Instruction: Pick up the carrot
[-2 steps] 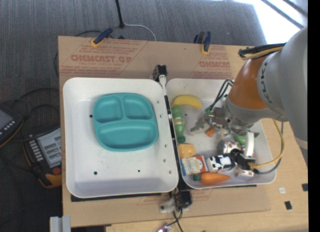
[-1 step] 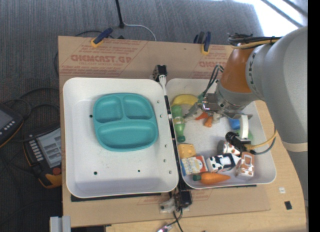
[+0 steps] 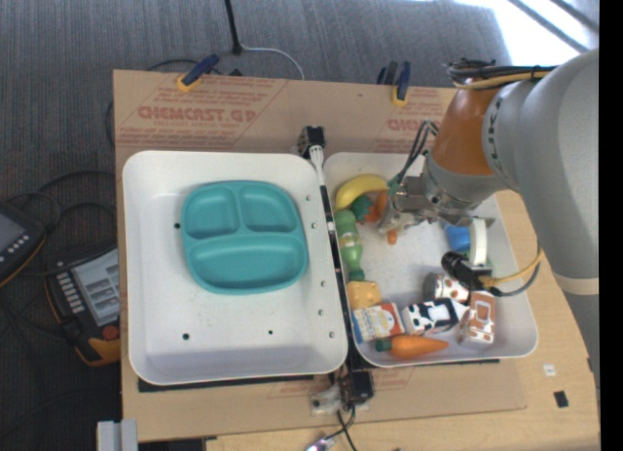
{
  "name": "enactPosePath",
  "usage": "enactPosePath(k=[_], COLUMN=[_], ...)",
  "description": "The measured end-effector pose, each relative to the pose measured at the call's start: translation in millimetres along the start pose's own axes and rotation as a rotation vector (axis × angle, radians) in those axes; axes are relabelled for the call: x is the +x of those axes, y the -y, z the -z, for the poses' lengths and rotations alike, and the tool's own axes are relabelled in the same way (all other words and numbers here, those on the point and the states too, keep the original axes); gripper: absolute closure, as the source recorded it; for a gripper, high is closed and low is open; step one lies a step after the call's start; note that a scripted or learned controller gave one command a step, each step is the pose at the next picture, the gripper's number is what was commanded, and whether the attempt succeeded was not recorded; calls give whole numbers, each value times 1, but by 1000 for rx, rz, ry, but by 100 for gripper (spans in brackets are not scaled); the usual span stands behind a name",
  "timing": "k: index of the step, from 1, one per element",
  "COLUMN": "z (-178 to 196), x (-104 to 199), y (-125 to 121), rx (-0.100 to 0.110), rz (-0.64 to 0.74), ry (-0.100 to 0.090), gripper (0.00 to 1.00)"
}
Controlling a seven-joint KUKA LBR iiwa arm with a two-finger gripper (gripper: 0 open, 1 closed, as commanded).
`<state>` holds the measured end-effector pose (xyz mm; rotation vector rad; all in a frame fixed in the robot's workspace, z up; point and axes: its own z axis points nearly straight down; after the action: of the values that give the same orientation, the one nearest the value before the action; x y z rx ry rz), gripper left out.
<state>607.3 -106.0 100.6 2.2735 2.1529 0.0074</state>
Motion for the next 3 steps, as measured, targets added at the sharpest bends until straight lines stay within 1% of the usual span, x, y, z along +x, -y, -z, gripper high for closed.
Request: enactPosePath(k=[1, 2, 3], z=[-8, 84, 84], x=[-46, 24, 29], y=[-11, 40, 98], rx=[10, 13, 15], rz=[-303, -460, -588], ry=[-1, -1, 1], gripper=[100, 100, 100])
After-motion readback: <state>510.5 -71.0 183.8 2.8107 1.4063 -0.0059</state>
